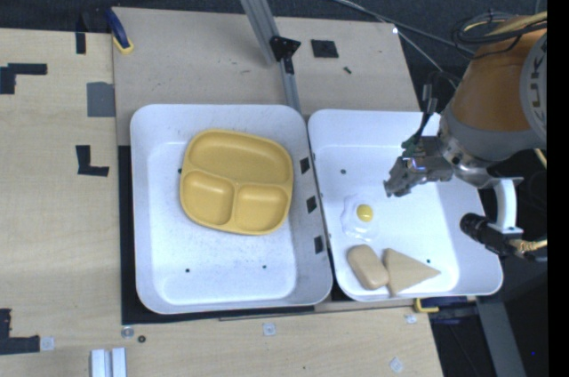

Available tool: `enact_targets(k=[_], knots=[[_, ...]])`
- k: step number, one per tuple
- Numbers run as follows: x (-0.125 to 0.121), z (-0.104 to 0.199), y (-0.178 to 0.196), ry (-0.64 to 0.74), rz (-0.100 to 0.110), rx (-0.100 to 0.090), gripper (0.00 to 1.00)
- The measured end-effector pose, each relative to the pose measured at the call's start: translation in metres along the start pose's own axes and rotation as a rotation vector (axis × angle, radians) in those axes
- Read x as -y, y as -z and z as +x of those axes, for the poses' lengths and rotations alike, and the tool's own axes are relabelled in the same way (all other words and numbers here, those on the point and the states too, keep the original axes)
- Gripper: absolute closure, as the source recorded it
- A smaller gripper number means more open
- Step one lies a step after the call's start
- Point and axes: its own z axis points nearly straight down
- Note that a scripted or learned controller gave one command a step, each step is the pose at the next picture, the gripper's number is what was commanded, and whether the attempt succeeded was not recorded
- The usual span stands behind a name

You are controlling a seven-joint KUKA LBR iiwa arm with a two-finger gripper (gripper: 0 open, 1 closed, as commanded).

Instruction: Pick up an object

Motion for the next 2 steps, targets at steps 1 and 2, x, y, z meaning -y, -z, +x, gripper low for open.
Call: enact_targets(k=[1, 2], knots=[[-0.016, 0.055, -0.011, 0.001, 0.0, 0.001, 1.0], [-0.028, 0.108, 0.0, 0.002, -0.001, 0.0, 1.0]])
